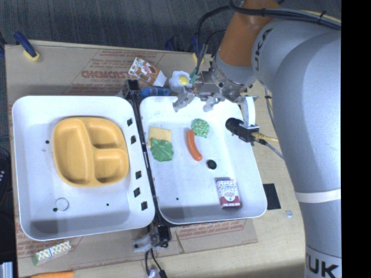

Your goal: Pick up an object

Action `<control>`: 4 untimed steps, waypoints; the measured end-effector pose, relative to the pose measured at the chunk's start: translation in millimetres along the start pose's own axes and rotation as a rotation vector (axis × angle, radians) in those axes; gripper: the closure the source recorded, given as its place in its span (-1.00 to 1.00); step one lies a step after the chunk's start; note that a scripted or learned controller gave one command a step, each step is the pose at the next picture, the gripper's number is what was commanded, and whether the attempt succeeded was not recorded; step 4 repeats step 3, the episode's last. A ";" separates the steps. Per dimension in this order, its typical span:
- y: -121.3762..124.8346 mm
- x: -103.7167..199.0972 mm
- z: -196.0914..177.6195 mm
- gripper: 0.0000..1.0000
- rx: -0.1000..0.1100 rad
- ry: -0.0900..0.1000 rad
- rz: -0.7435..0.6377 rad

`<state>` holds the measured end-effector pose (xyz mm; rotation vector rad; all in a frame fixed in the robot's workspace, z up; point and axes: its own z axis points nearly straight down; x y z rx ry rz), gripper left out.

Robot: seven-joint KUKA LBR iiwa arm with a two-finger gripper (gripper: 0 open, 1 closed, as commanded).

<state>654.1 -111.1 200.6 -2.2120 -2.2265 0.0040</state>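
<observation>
Arm (301,97): grey, reaching in from the right, bent down toward the upper middle.
Wrist band (243,30): orange, tilted leftward.
Hand (194,103): pointing down, two metal fingers spread apart, nothing between them.

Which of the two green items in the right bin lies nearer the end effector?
The small green broccoli-like piece, just below the end effector and beside the orange sausage. The other, a green leaf, sits farther left by the yellow slice.

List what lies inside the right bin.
In the right bin: yellow block, green leaf, orange carrot, green broccoli, red box. The gripper covers its far edge.
</observation>
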 end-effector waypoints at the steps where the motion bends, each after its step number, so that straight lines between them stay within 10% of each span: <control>1: -27.3 -62.8 109.8 -1.00 0.002 -0.001 -0.039; 2: -26.4 -62.0 98.9 1.00 0.002 -0.001 -0.043; 3: -47.6 -16.9 -19.2 1.00 -0.003 0.000 0.005; 4: -47.6 -16.9 -19.2 1.00 -0.003 0.000 0.005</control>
